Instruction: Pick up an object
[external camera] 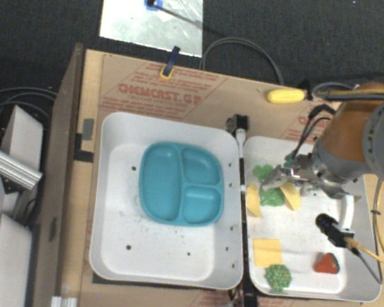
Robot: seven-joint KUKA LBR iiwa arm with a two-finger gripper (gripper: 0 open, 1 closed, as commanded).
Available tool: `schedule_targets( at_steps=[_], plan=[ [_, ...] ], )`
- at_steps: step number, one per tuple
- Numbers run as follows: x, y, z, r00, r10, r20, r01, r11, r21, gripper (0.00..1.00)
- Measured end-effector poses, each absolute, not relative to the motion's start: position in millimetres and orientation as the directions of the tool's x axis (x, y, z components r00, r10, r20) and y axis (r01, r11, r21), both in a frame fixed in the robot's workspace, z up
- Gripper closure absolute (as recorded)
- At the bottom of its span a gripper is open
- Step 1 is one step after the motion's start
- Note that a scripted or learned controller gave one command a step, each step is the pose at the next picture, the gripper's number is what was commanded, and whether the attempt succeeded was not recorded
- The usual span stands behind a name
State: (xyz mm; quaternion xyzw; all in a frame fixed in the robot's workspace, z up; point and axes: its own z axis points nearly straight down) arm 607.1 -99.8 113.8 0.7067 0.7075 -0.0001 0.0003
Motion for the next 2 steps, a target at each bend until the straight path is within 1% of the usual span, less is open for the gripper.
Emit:
schedule_targets(
  at_steps=[1, 2],
  plan=[
    [600.4, -127.7, 108.2, 0.001, 1.000, -0.001, 1.000, -0.001, 0.001, 0.00],
    [639.5, -107.7, 161.0, -0.007, 1.000, -0.001, 1.000, 0.007, 0.009, 0.00]
  ],
)
